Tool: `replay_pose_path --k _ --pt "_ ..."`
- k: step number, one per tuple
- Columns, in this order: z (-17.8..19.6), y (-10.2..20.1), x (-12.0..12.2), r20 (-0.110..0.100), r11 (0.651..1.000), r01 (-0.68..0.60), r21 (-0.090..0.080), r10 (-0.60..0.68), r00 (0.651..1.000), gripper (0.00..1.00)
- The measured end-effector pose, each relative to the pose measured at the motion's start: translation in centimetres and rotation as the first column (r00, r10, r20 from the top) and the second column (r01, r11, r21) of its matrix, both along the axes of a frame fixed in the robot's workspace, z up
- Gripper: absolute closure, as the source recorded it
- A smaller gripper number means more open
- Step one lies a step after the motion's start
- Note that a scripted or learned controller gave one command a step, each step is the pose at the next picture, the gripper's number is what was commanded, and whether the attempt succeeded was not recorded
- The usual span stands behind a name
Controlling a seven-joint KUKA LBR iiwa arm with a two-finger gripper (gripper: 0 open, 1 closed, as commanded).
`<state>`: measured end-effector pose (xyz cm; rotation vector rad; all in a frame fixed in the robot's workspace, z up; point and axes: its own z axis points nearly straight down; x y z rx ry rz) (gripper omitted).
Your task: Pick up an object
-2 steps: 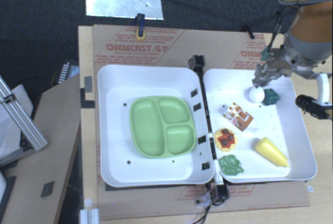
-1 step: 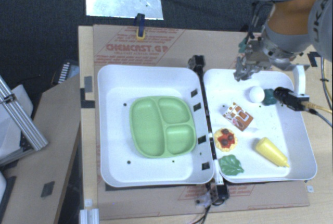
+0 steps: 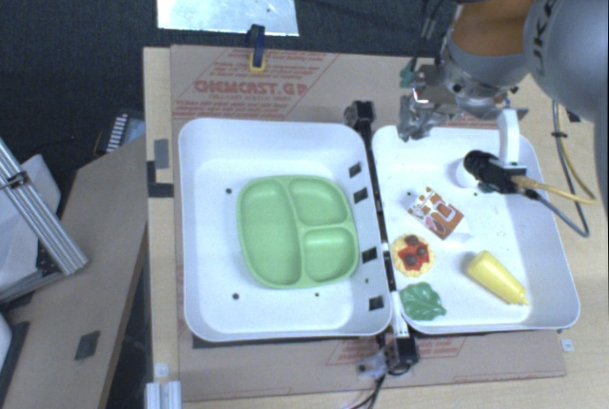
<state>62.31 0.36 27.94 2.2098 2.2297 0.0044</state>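
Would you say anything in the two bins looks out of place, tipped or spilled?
Nothing stands out. The green divided plate sits flat in the left bin; the right bin holds a small box, a pizza toy, a green leaf and a yellow piece, all apart. The gripper hovers at its far edge.

The grey arm [image 3: 533,8] hangs its pincer [image 3: 416,126] low, wrist bent down.

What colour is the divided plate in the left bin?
Pale green; the divided plate shows clearly in the camera view.
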Motion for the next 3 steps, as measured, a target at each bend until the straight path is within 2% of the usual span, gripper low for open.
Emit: replay_pose_path --k 1,2,3 --pt "-1.7 5.1 2.0 0.000 1.000 0.000 0.000 0.000 1.000 1.00" --pt "-1.8 10.2 3.0 0.000 1.000 0.000 0.001 0.000 1.000 1.00" --pt "-1.9 9.9 3.0 -0.002 1.000 0.004 0.000 -0.004 1.000 0.00"
